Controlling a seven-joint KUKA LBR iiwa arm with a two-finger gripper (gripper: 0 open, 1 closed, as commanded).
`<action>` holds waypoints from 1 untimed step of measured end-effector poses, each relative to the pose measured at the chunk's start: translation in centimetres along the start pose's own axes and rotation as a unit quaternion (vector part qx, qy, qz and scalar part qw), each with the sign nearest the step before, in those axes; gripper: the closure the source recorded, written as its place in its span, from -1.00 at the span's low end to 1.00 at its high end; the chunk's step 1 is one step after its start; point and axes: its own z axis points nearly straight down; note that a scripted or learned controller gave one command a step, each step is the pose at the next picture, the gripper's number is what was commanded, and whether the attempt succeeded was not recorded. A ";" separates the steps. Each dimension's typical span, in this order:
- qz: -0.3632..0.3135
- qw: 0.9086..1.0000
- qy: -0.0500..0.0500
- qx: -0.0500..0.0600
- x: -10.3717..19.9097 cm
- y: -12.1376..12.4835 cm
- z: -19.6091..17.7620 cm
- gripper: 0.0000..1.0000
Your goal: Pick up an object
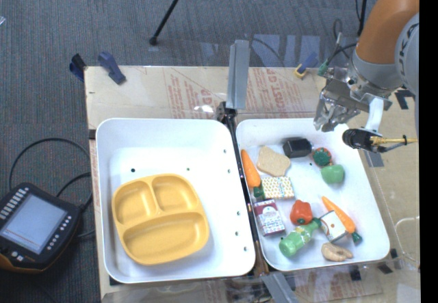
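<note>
My gripper [330, 119] hangs over the far edge of the right bin [375, 185], open, with nothing between its fingers. Just below and left of it lies a small black block [297, 147]. A red and green fruit [321, 155] and a green fruit [332, 173] lie nearer to me than the gripper. Further left are a slice of toast [273, 161] and a carrot [250, 168]. The front of the bin holds a patterned box [278, 188], a red box [268, 217], a red pepper [300, 212], a green bottle [296, 240], a second carrot [339, 213] and a tan piece [337, 252].
The left bin [123, 137] holds a yellow divided tray [160, 217] at its front. A grey upright post [238, 79] stands behind the gap between the bins. A hand-held pendant [31, 223] lies on the floor at the left.
</note>
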 end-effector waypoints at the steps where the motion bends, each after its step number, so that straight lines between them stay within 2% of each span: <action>1: -0.067 0.998 0.001 -0.002 5.2 -2.9 6.8 1.00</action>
